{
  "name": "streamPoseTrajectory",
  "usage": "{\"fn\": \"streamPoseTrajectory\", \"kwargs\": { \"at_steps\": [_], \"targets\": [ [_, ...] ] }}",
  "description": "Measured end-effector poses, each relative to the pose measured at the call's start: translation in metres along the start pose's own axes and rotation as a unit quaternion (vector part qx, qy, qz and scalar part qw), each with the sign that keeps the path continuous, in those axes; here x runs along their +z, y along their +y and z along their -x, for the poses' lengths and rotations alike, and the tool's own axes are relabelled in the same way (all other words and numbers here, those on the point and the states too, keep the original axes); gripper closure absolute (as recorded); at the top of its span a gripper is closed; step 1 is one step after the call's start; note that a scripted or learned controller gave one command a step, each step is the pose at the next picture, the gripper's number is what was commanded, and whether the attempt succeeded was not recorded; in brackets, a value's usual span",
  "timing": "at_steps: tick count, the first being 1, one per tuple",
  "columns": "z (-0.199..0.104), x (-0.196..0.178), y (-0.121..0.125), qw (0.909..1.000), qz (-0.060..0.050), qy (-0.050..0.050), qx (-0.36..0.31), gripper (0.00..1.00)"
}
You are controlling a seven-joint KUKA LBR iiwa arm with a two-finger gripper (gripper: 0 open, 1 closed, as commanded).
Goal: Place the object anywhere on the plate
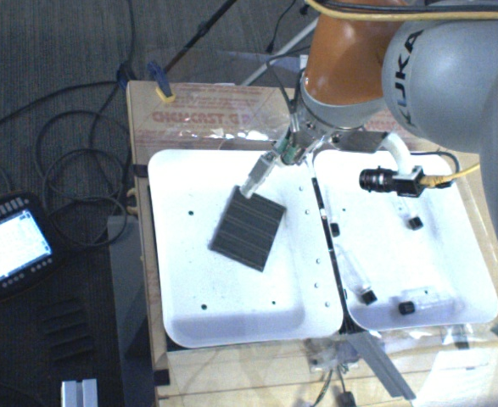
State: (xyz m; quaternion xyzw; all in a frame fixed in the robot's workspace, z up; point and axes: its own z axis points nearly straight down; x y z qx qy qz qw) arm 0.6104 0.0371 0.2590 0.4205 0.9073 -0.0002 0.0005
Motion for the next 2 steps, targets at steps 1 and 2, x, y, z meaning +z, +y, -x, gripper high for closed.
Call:
{"fn": "streamPoseTrajectory", "kwargs": {
  "at_steps": [1,2],
  "targets": [
    [-0.053,-0.037,0.024,0.9310,0.002,0.000,-0.365,0.00],
    [-0.020,0.004,0.021,0.9413,0.002,0.000,-0.338,0.00]
  ]
}}
